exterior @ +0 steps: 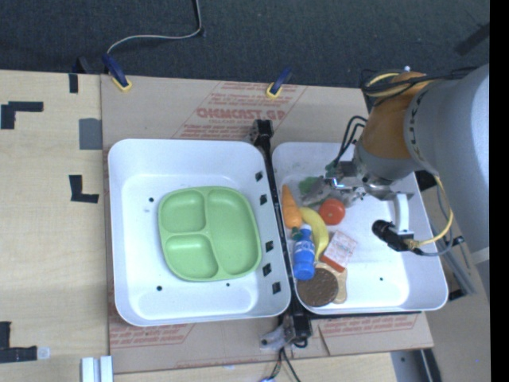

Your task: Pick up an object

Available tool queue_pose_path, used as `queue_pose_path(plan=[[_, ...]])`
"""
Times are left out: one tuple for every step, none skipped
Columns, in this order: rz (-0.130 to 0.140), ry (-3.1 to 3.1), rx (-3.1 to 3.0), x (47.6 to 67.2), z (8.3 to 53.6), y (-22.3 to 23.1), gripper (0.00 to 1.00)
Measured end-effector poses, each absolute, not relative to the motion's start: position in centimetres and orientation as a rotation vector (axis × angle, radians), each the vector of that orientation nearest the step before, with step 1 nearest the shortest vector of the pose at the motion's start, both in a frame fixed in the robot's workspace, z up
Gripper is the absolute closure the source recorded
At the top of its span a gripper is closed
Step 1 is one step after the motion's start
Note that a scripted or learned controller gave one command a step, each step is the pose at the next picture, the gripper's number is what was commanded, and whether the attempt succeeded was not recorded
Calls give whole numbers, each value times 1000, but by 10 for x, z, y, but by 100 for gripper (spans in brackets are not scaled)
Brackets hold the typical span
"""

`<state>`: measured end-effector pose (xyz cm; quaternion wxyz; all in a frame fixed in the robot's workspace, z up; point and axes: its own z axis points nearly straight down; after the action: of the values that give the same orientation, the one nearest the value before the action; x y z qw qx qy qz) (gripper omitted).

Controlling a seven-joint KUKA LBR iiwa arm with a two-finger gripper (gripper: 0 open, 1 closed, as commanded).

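The grey arm [445,134], orange band above its wrist, reaches in from the right over the right-hand bin [398,293]. Beside it, the left-hand bin [127,213] bears a green divided plate [211,233] lying flat near its middle. The right bin's things crowd its left side: a yellow banana [319,231] lies along the middle, a blue bottle [303,255] just beside it, an orange carrot-like piece [291,211] against the dividing wall, a round brown disc [320,286] at the near end, a small red-and-white packet [340,249] to the banana's right, and a red tomato [332,212] above it. The gripper [322,186] sits low just above the tomato, over something grey, perhaps; how its jaws stand I cannot tell
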<state>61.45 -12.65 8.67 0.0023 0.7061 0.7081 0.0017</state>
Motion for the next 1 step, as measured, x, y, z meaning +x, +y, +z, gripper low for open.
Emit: queue_pose_path(plan=[[3, 2221, 2215, 614, 96, -127, 100]])
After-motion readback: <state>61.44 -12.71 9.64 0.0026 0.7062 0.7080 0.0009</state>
